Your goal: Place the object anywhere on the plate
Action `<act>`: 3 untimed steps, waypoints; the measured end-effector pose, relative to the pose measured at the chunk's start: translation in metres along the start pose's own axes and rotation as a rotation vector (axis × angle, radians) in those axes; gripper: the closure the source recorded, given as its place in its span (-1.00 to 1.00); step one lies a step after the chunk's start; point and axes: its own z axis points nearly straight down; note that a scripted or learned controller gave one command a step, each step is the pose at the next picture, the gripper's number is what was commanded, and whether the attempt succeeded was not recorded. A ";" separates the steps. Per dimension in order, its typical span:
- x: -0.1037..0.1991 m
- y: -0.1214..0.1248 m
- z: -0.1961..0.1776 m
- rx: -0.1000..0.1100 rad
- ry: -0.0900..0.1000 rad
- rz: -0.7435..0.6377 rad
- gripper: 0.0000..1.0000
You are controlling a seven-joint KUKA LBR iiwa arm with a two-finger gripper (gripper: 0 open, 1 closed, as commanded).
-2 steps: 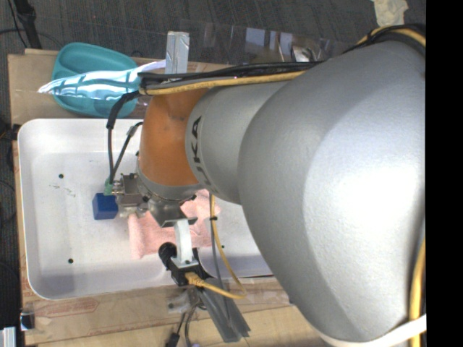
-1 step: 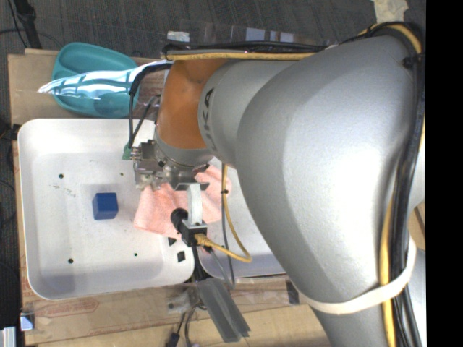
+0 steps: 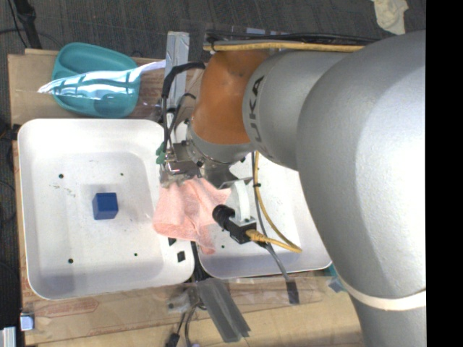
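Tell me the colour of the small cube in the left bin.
Blue; the small cube shows clearly in the camera view.

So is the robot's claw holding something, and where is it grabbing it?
It looks like the claw has the pink cloth by its top edge; the rest hangs over the gap between the bins. The exact grip is hard to see.

Soft pink cloth [image 3: 189,210]; glossy white bins [image 3: 43,194]

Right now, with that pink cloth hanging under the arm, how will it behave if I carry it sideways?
The pink cloth droops in soft folds below the gripper, so it is probably floppy and light. It may swing, and its low edge could drag on the left bin rim.
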 end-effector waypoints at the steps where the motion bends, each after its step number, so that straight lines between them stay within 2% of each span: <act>1: 0.062 -0.004 0.058 0.004 -0.001 -0.152 1.00; 2: 0.047 0.035 0.036 0.002 0.000 -0.157 1.00; 3: 0.085 0.009 0.080 -0.016 -0.008 0.003 1.00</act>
